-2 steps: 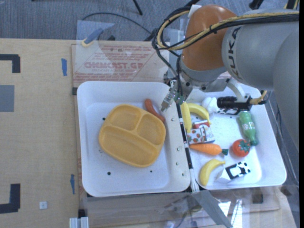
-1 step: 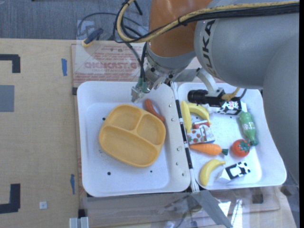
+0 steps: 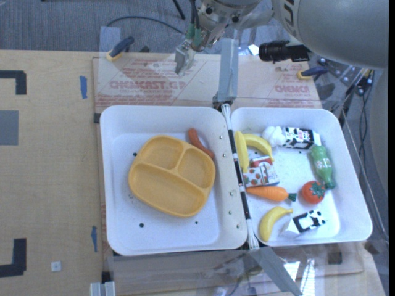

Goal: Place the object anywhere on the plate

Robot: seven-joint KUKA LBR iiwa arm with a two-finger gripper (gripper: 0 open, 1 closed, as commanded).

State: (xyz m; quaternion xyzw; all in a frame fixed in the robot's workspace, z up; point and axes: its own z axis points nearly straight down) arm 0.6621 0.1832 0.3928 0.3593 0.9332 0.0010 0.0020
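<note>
Hovering end effector (image 3: 184, 59) beyond the bins, fingers' state unclear, sausage (image 3: 199, 142) well below, touching plate (image 3: 172, 175)

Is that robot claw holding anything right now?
No. The gripper hangs above the bench behind the bins with nothing between its fingers.

Matt yellow plastic plate (image 3: 171, 176)

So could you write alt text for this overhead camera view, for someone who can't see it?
A yellow divided plate lies in the left white bin with a toy sausage beside it. The right white bin holds toy bananas, a carrot, a tomato and a green bottle. The robot's gripper hangs above the bench behind the bins.
</note>
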